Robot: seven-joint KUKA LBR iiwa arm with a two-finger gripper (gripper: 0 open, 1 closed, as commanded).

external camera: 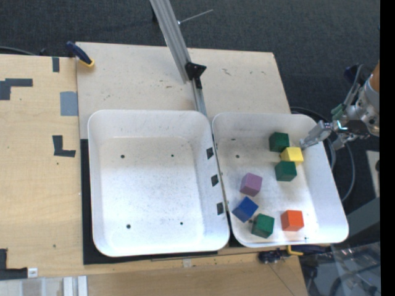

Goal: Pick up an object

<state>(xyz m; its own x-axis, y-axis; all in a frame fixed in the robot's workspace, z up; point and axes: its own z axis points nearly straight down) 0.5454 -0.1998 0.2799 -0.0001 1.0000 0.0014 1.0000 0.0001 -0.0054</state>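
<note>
The claw (pixel 318 134) hangs at the right bin's (pixel 330 184) right edge, just beside the yellow block (pixel 292 155); I cannot tell its opening. It holds nothing, so every block is not yet lifted.

A pale wooden bench top (pixel 179 79), scuffed and flecked with dark marks, stands on dark grey carpet (pixel 278 11) that fills the top of the camera view. To the left, a light plywood board (pixel 37 165) carries patches of black and grey tape (pixel 69 103). A slanted aluminium rail (pixel 170 26) crosses the bench from above, ending in a black bracket (pixel 195 71). A blue-and-yellow clamp (pixel 80 53) grips the bench's far left corner. The light is even and flat.
</note>
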